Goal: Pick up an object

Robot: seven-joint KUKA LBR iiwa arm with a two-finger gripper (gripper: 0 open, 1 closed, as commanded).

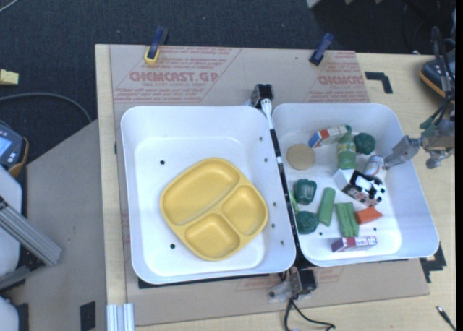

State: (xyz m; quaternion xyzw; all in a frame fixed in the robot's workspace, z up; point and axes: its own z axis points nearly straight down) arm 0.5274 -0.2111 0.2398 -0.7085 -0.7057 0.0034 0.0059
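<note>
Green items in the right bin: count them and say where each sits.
6, possibly more hidden in the clutter: a bottle and a round piece at the back, a leafy piece mid-left, two sticks in the middle, and a lump front-left.

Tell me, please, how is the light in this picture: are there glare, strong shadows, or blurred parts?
Camera view: light is even and soft; the yellow tray and left bin show mild sheen, no harsh glare; shadows are faint under the bin rims; the small items in the right bin look slightly soft; the gripper at the right is a little blurred.
</note>
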